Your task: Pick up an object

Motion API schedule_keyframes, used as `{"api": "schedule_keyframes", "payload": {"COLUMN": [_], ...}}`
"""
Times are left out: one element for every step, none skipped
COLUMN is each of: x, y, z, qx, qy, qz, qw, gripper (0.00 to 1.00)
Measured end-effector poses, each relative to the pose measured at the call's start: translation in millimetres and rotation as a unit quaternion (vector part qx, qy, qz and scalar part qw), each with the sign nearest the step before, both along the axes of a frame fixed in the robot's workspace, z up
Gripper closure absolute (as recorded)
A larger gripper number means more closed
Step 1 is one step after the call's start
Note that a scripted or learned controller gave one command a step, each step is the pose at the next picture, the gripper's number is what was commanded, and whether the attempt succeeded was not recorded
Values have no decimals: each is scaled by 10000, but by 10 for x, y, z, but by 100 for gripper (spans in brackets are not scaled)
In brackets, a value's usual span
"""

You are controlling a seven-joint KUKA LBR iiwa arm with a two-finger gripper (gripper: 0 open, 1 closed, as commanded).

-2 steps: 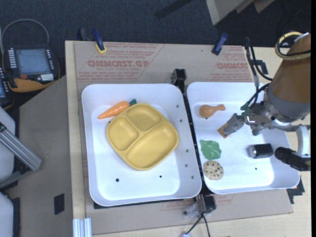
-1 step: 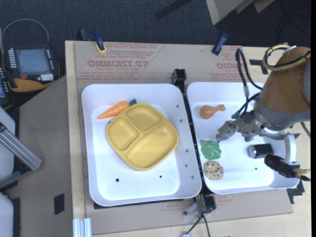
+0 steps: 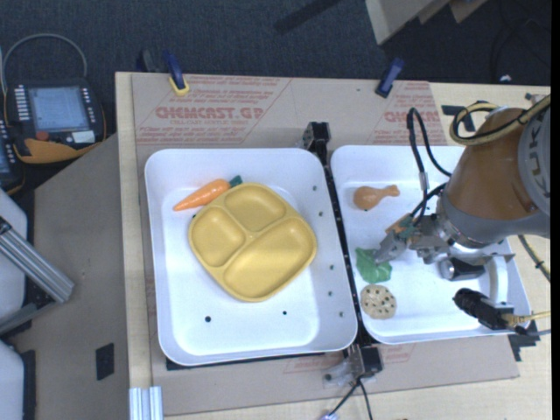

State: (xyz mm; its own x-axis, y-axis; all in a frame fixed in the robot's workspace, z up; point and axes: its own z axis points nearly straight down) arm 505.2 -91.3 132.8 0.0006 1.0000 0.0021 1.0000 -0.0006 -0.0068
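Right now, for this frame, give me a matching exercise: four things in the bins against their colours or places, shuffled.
Things:
1. carrot
2. divided plate
3. drumstick
4. cookie

Descriptions:
A. yellow, middle of left bin
B. speckled round, near front of right bin
C. orange, just behind the plate's back left edge
D. light brown, back of right bin

Pairs: 1-C, 2-A, 3-D, 4-B

Left bin (image 3: pixel 166 261): white plastic, smooth, slight sheen. Right bin (image 3: pixel 420 318): same white plastic. Yellow divided plate (image 3: pixel 253 241): smooth plastic, soft gloss. Carrot (image 3: pixel 203 194): orange, plastic-looking, smooth. Drumstick (image 3: pixel 374 197): tan, matt. Green leaf piece (image 3: pixel 374 265): matt, soft-looking. Cookie (image 3: pixel 378 301): speckled, rough-looking. Bench top (image 3: pixel 262 112): brown paper-like sheet, printed red, matt. Arm's orange band (image 3: pixel 490 178): smooth, satin sheen. Gripper (image 3: pixel 394 245): grey metal, dull.
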Motion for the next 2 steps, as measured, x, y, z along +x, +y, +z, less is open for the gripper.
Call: {"api": "schedule_keyframes", "payload": {"x": [15, 70], "y": [-3, -52], "z": [129, 575], "qx": [-12, -21], "qy": [-37, -66], "qz": [-3, 5], "qw": [10000, 10000], "gripper": [100, 100]}}
